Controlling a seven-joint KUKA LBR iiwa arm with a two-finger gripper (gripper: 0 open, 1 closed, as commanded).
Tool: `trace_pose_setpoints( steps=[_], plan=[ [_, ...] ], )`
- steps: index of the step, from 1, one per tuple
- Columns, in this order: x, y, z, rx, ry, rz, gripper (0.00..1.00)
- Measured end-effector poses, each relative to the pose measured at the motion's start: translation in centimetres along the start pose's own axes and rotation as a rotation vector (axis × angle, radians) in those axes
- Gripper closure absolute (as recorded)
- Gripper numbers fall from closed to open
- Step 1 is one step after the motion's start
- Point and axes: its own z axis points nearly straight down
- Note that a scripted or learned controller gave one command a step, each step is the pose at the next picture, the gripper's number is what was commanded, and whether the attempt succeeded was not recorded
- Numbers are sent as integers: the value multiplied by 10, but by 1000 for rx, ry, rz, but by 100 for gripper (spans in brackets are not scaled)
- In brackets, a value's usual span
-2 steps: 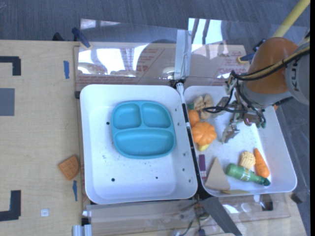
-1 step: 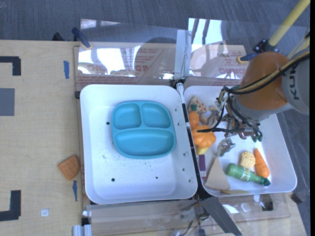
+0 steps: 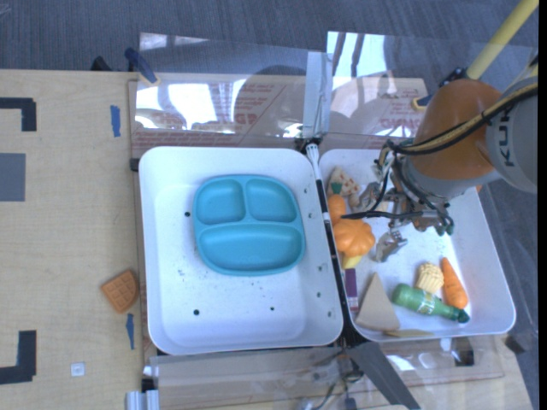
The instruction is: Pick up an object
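My jaws (image 3: 395, 239) hang over the right bin (image 3: 496, 306); whether parted, I cannot tell. The orange toy (image 3: 353, 237) lies just left.

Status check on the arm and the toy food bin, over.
Gripper low in the right bin, fingers unclear. Orange pepper toy just beside it, not seen held. Corn, carrot and green bottle lie nearer the front.
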Motion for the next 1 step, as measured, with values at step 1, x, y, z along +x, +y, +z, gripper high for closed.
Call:
trace_pose_setpoints(
  steps=[1],
  plan=[
    [10, 6, 0, -1, 0, 25, 0]
  ],
)
